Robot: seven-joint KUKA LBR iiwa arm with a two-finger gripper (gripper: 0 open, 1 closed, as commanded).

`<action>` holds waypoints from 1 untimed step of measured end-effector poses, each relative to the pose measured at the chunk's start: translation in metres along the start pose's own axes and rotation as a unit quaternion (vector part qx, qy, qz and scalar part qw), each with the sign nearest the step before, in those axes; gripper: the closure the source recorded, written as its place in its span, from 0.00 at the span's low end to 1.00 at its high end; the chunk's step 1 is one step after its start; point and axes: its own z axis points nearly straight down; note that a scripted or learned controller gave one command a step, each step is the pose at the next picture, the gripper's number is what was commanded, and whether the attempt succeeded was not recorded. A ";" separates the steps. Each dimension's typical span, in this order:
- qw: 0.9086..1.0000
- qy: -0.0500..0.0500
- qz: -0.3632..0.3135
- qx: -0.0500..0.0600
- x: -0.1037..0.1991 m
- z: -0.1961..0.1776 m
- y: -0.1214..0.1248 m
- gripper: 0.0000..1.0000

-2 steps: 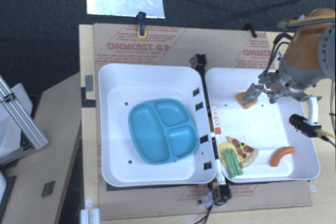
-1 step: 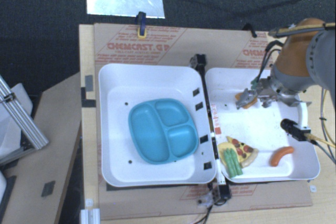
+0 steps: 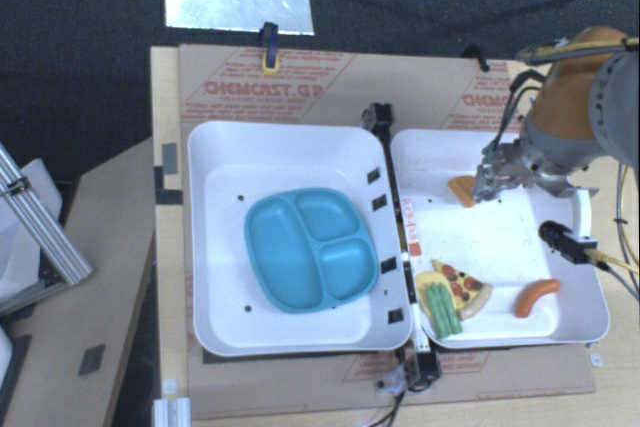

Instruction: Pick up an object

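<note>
Camera view, starting nearest: the right bin [image 3: 598, 315] holds a pizza slice [image 3: 462, 289] and a green vegetable piece [image 3: 440, 305] touching it at the near left corner, with an orange sausage [image 3: 536, 296] well apart toward the near right. The left bin [image 3: 215, 245] carries a blue divided plate [image 3: 310, 248]. Farther back in the right bin, an orange wedge [image 3: 461, 190] lies just beside the gripper [image 3: 490, 185], which hangs low at the wedge's right edge. Whether its tool is wide, narrow or gripping cannot be told. Brown cardboard [image 3: 300, 85] lies under both bins.
</note>
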 end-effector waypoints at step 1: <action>1.000 0.000 -0.002 -0.001 0.005 -0.063 0.000 1.00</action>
